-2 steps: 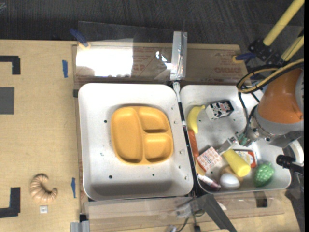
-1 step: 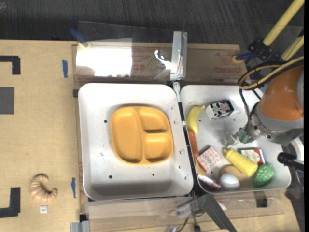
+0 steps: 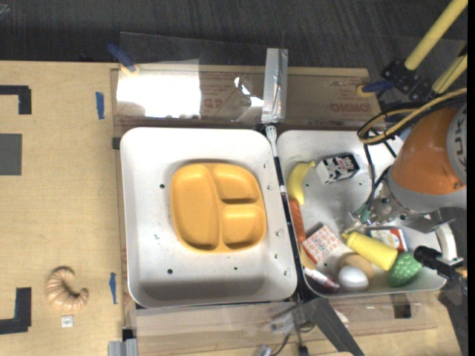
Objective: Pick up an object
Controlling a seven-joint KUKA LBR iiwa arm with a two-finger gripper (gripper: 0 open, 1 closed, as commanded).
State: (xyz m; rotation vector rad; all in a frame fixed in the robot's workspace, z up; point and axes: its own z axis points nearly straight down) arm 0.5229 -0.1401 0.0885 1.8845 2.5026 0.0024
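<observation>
Clutter fills the right bin [image 3: 312, 148]: a yellow banana [image 3: 299, 182] near its left wall, a small printed card or packet [image 3: 338, 167] toward the far side, a red-patterned packet [image 3: 320, 244], a yellow bottle [image 3: 371, 249] lying on its side, a pale egg-like ball [image 3: 353, 277] and a knobbly green piece [image 3: 404, 269] along the near edge. The arm's orange band [image 3: 430, 154] hangs over the bin's right half, and the tool [image 3: 369, 215] sits just above the bottle's far end; whether it is spread or pressed together cannot be told.

No one object is set, but the bottle lies nearest. It looks like light, hollow, smooth plastic, so it would likely slip or roll; a pinch across its round middle seems safest. The banana looks equally light and glossy. The flat packet would be hard to lift off the floor.

The left bin [image 3: 141, 199] holds a yellow divided tray [image 3: 197, 206], rigid and rounded. A ridged tan toy [image 3: 67, 288] lies on the cardboard-covered tabletop [image 3: 52, 199], far left.
</observation>
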